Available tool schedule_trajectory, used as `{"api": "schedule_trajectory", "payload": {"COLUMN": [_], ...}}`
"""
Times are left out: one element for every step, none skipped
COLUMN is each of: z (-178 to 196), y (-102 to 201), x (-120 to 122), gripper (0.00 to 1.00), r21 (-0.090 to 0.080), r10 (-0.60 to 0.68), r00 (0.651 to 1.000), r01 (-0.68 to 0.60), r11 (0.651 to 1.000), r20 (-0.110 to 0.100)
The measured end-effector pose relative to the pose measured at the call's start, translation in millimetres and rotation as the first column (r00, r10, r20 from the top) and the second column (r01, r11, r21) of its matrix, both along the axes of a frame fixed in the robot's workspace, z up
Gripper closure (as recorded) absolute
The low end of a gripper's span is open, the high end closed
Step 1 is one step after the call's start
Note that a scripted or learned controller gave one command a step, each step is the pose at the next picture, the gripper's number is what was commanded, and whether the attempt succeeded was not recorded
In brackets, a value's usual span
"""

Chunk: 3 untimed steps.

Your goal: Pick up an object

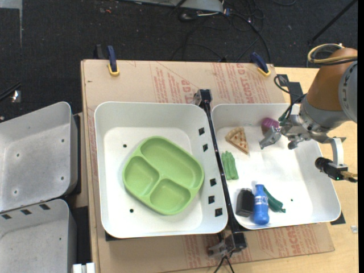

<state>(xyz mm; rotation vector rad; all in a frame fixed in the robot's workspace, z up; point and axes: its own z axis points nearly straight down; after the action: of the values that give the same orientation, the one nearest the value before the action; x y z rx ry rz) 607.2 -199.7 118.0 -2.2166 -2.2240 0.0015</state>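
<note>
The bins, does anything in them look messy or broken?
Nothing looks broken or spilled. The green plate sits crooked in the left bin. In the right bin, the blue bottle lies on its side among scattered toys.

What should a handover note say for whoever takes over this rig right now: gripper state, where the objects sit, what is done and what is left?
Gripper: hovering over the back of the right bin, beside the purple object; nothing visibly between its jaws, and whether they are open is unclear.
Right bin: pizza slice toy, green bean pod, black block, blue bottle lying on a dark green piece.
Left bin: green divided plate.
Done: nothing lifted yet.
Left: grasp and lift one object.
</note>
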Motion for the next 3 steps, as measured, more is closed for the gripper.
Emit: {"api": "schedule_trajectory", "payload": {"z": [-26, -15, 29], "y": [0, 0, 7], "x": [0, 1, 4], "gripper": [0.00, 1.00, 1.00], "r21": [-0.001, -0.002, -0.002], "r10": [-0.001, 0.001, 0.000], "r00": [1.000, 1.000, 1.000], "r01": [0.001, -0.001, 0.000], "r11": [1.000, 1.000, 1.000], "r20": [0.001, 0.004, 0.006]}}
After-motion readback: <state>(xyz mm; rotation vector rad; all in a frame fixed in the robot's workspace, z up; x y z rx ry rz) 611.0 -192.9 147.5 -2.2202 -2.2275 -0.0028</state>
